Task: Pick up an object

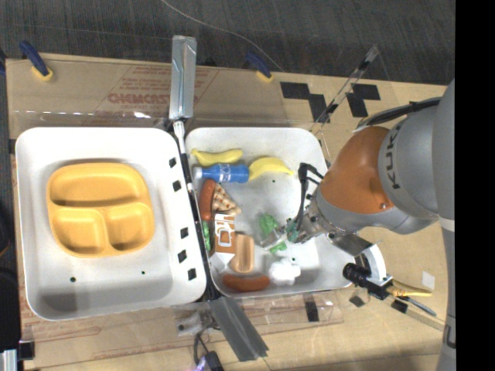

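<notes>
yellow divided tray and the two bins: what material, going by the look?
Yellow divided tray: looks like moulded plastic, semi-gloss, with soft highlights on rounded compartment edges. Left bin and right bin: likely thin formed plastic, white, smooth, with rounded corners and faint sheen. Cannot confirm either.
</notes>
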Available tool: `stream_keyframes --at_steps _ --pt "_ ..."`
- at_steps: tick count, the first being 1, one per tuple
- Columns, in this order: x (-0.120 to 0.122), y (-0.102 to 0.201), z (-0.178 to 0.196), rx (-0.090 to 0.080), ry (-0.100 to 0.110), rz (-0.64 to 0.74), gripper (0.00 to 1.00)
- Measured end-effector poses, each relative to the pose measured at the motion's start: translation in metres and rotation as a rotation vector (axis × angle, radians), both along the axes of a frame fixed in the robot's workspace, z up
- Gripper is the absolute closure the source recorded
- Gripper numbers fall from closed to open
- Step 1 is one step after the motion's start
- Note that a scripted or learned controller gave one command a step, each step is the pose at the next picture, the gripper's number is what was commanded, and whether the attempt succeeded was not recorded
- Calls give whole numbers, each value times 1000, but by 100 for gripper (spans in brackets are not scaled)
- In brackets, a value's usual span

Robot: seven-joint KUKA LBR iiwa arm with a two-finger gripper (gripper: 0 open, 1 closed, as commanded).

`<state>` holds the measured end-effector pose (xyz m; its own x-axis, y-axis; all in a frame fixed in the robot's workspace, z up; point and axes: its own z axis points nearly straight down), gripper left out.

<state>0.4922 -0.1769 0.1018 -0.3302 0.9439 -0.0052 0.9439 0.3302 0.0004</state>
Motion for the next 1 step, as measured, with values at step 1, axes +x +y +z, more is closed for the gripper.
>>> stream_keyframes --at_steps 1 --pt "-4 46 117 5 0 -269 100"
